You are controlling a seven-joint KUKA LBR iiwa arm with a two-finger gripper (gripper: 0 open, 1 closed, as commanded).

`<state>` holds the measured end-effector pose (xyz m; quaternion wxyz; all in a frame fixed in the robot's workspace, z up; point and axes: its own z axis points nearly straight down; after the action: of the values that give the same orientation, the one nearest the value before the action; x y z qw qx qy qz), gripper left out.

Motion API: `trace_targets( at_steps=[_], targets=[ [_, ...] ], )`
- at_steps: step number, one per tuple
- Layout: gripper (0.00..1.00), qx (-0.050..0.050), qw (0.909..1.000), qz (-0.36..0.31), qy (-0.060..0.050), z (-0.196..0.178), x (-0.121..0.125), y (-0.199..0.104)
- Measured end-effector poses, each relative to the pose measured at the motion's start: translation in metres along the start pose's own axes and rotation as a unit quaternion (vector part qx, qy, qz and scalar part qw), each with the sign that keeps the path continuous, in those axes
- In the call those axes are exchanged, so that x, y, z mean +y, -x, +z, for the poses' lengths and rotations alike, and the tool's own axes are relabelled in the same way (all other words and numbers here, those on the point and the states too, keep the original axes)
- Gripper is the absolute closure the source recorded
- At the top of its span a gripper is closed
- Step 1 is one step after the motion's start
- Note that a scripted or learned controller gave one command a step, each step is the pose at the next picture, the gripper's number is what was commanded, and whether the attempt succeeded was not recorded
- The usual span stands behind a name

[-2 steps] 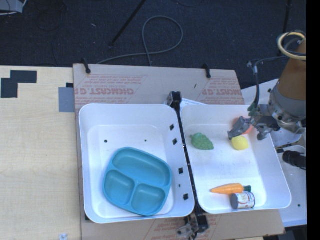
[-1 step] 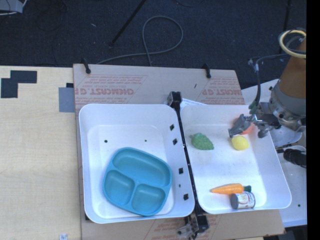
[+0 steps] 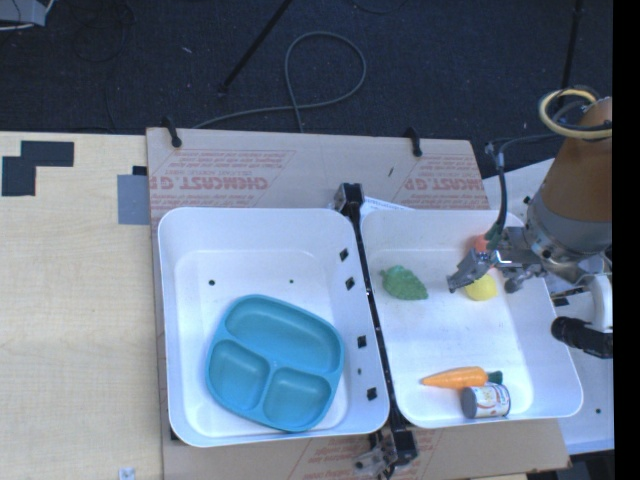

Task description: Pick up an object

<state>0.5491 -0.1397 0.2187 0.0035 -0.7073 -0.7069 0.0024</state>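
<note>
We see the gripper (image 3: 487,276) low over the right bin (image 3: 545,393), its fingers spread and straddling a small yellow object (image 3: 483,287) that lies near the bin's far right side; nothing is yet clamped between them. We judge the yellow piece to be a light, hard plastic toy, rounded and probably slick, so we would close across its widest middle and squeeze gently to stop it squirting out. Other candidates lie in the same bin: a green leafy toy (image 3: 404,283) nearer the divider, and an orange carrot (image 3: 456,376) beside a small can (image 3: 486,401) at the near edge. The left bin (image 3: 180,238) holds a blue divided tray (image 3: 273,361).
</note>
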Motion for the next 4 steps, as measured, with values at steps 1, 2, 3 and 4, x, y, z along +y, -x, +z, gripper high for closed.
trace_targets(
  at_steps=[1, 2, 3, 4],
  targets=[
    [0.0, 0.0, 1.0, 0.001, 0.0, 0.049, -0.002, -0.009],
    [0.0, 0.0, 1.0, 0.0, 0.0, 0.093, -0.003, -0.01],
    [1.0, 0.0, 1.0, 0.002, 0.001, 0.081, -0.003, -0.008],
    [1.0, -0.001, 1.0, -0.001, 0.005, 0.022, 0.004, -0.004]
  ],
)
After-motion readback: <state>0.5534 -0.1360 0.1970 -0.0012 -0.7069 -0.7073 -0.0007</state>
